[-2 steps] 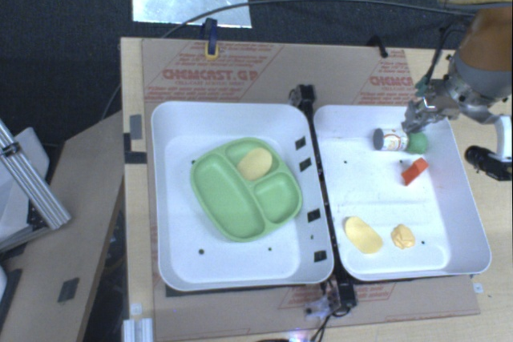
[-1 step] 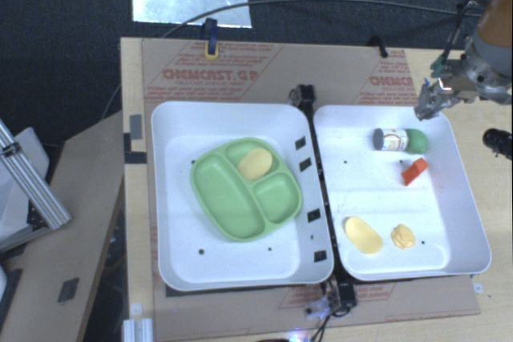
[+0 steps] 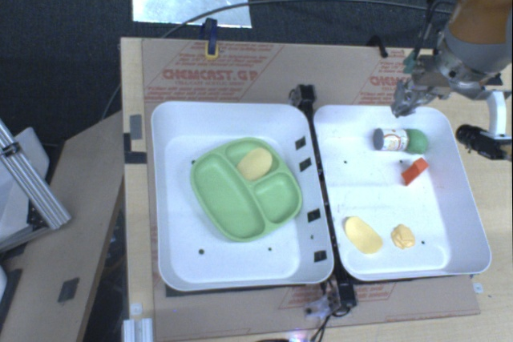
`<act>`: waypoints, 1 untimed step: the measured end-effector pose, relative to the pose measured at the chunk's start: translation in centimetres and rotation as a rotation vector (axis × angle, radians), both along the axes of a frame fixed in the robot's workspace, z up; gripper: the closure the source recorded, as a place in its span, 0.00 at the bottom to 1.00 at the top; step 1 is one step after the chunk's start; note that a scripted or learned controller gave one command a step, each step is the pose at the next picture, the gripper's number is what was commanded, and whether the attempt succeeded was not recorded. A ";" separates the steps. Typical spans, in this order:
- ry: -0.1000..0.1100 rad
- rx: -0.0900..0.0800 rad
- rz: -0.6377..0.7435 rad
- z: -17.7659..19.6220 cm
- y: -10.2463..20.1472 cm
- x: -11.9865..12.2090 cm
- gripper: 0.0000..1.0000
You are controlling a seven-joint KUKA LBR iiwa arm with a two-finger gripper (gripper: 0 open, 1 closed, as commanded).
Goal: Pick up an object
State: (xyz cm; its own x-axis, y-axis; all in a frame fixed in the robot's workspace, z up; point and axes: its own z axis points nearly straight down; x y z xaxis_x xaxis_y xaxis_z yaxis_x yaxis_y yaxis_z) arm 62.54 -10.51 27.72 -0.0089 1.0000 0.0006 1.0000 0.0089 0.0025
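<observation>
**Gripper poised over the right bin's far edge**

Dark carpet is surrounding a brown cardboard-covered bench [image 3: 240, 68] on which two shallow white bins are being supported side by side. Nearest the gripper, a small cylindrical bottle with a green end, white label and grey cap [image 3: 400, 140] is lying on its side in the right white bin [image 3: 457, 212]. Just beyond it, a small orange-red block [image 3: 414, 171] is resting, and nearer the front a flat yellow oval piece [image 3: 363, 235] and a small lumpy yellow piece [image 3: 403, 236] are lying close together. The two-finger gripper [image 3: 403, 105] is being held just above the bottle at the bin's far rim; whether its fingers are parted or closed cannot be told. In the left white bin [image 3: 180, 252], a green divided plastic plate [image 3: 232, 200] is carrying a pale yellow rounded object [image 3: 256, 163] in one compartment.
</observation>
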 end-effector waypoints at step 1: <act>0.001 0.001 0.002 -1.1 6.4 0.5 1.00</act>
